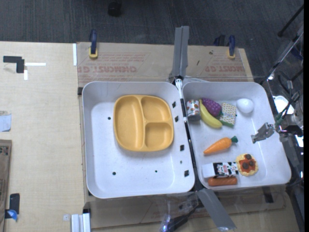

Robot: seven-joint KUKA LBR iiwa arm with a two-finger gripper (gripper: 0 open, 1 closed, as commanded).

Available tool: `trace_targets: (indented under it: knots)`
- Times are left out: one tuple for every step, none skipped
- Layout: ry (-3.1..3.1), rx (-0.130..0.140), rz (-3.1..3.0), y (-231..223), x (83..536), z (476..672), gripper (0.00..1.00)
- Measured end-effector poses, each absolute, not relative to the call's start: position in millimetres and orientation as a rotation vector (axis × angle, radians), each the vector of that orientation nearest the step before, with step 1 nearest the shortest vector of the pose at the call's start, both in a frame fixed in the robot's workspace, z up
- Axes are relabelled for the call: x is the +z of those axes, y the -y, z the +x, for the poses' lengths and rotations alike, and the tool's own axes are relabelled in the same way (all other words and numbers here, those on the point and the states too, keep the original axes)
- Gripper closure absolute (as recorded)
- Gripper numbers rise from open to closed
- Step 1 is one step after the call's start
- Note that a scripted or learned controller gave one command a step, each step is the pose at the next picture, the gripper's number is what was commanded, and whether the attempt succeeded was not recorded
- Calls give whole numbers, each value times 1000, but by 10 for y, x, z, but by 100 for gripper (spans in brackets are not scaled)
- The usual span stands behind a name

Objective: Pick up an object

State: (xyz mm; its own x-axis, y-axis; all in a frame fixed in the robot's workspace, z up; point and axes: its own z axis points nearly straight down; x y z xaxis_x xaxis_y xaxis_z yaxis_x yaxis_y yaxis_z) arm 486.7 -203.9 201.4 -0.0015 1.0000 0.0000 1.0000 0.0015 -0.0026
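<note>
Presumably light, rigid, slick plastic: take carrot across its thick middle, just left of gripper; grip state cannot be told.

Two bins are sitting side by side on the bench. A divided plate is lying in the left bin, toward its rear. In the right bin: can, banana, grapes, cracker & egg are crowding the rear; carrot is lying mid-bin; carton, sausage & pizza are sitting up front. Gripper is hanging over the bin's right side.
</note>
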Motion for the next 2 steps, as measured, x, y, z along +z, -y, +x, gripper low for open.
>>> trace_targets:
  knots:
    - [2166,2,-2273,1551,910,5285,0]
    - [2163,2,-2278,1321,933,6007,0]
